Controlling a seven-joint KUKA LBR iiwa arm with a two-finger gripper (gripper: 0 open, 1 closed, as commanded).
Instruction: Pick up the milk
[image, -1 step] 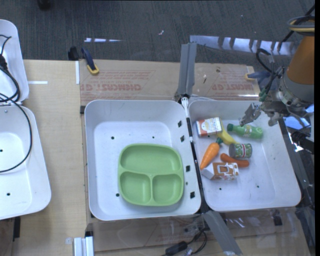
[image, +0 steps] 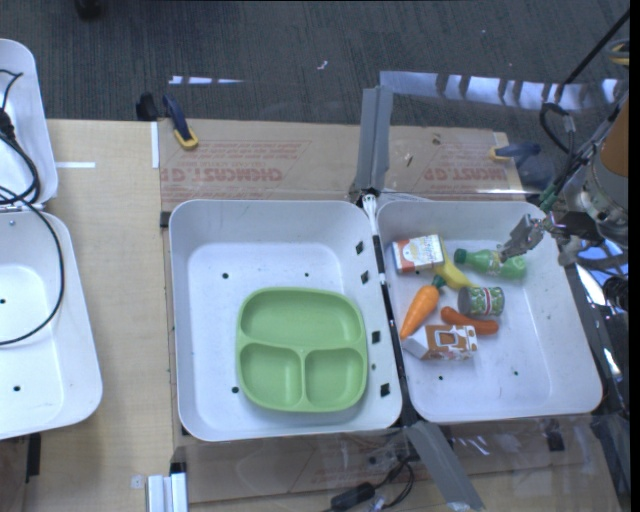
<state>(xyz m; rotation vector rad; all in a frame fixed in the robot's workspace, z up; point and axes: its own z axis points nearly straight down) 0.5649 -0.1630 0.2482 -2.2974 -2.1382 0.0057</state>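
The right bin (image: 560, 385) holds a small pile of toy groceries. A white and orange milk carton (image: 443, 341) lies on its side at the near edge of the pile. A second carton (image: 418, 253), orange with a white label, stands at the far left of the pile. My gripper (image: 523, 238) hangs over the far right part of this bin, just above the cap end of a green bottle (image: 490, 262). It is well away from the white carton, and nothing shows in its grasp.
Between the cartons lie a banana (image: 455, 275), a carrot (image: 420, 308), a can (image: 483, 300) and a small orange piece (image: 470, 321). The left bin (image: 200, 300) carries a green divided plate (image: 301, 349). Cables hang at the far right near the arm.
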